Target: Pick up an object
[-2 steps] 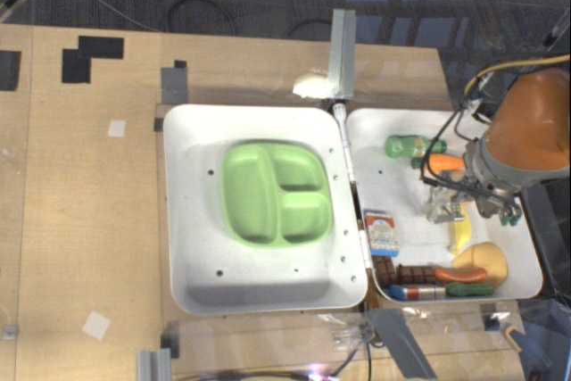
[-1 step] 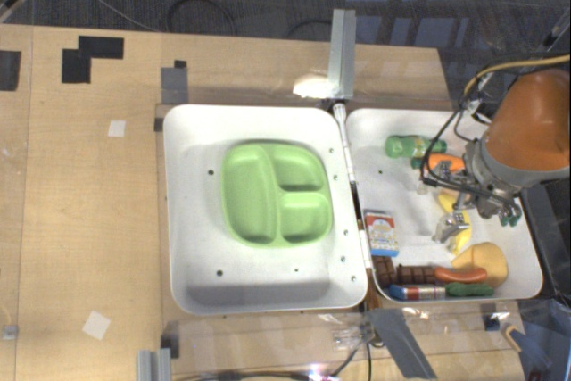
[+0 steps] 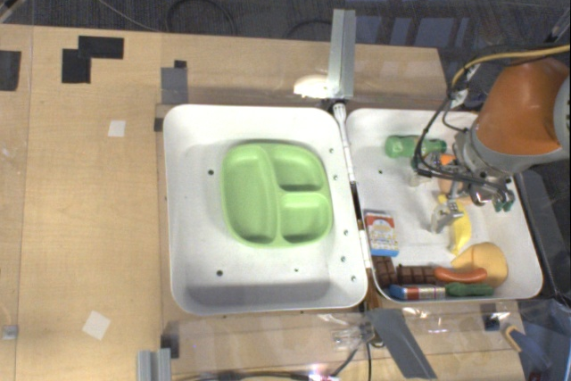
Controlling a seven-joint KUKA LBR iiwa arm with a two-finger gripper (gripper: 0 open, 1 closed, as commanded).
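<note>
Markers [image 3: 443,290] lie below the hand [image 3: 443,215], whose grip I cannot tell.

Pale wood-grain bench [image 3: 80,219], matt, with a faint sheen from a clear sheet over it. Both white bins [image 3: 192,281] read as smooth plastic, softly glossy. The green divided tray [image 3: 254,192] looks like smooth matt plastic. Brushed metal on the bracket [image 3: 341,58] at the back. The arm's orange band [image 3: 526,107] has a satin shine, possibly painted metal.
</note>
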